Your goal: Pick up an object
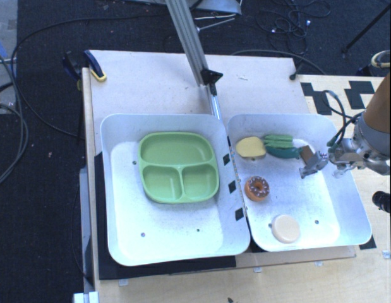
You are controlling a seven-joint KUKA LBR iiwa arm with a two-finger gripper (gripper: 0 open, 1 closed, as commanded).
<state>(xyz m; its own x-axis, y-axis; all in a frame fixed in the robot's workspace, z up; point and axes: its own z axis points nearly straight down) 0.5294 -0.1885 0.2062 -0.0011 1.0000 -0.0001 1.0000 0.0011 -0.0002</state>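
Observation:
In the right bin (347, 223) lie a yellow rounded piece (250, 148), a green vegetable-like toy (280, 145) with a white end, a sprinkled donut (257, 188) and a cream disc (286, 228). My gripper (310, 163) reaches in from the right, just right of the green toy's white end and above the bin floor. Nothing shows between its fingers.
A green three-compartment plate (179, 166) sits in the left bin (126, 232). A slanted metal pole (189, 33) rises behind the bins. Black clips mark the divider between the bins (233, 182). Cables run over the dark floor around the bench.

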